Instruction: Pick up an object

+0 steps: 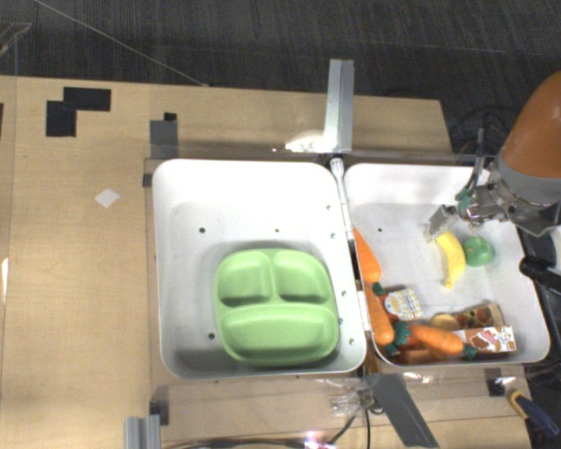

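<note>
Now | my gripper [449,215] over right bin [393,190], finger state can't tell | banana [452,256] just below gripper tip, green ball [480,252] beside it | juice carton [486,340] further down, print unreadable

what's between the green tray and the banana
In the camera view, the divider where the two bins' walls meet and an upright carrot leaning along it lie between the green tray and the banana; beyond that, bare white bin floor.
</note>
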Tool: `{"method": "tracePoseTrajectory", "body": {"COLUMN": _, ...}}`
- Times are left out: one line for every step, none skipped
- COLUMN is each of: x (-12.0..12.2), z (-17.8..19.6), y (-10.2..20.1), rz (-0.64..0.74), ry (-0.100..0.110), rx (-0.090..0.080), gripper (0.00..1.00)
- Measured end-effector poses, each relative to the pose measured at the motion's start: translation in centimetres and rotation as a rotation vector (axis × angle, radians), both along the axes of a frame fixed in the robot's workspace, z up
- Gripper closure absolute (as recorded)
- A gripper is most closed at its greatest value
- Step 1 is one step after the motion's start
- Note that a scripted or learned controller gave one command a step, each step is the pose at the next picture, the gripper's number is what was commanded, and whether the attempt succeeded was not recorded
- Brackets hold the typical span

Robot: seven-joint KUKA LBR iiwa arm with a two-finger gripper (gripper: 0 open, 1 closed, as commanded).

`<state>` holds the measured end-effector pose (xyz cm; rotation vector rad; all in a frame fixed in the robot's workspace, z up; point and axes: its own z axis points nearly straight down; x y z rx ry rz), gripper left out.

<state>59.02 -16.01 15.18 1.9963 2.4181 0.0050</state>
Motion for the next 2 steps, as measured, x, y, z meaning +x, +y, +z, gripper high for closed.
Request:
{"method": "tracePoseTrajectory", "body": {"x": -1.5, "z": -5.6, "y": -0.7, "rz": 0.027, "ry": -0.002, "rx": 0.004, "gripper": 0.00}}
{"method": "tracePoseTrajectory", "body": {"x": -1.3, "z": -4.5, "y": -0.7, "rz": 0.028, "ry": -0.006, "rx": 0.002, "gripper": 1.00}}
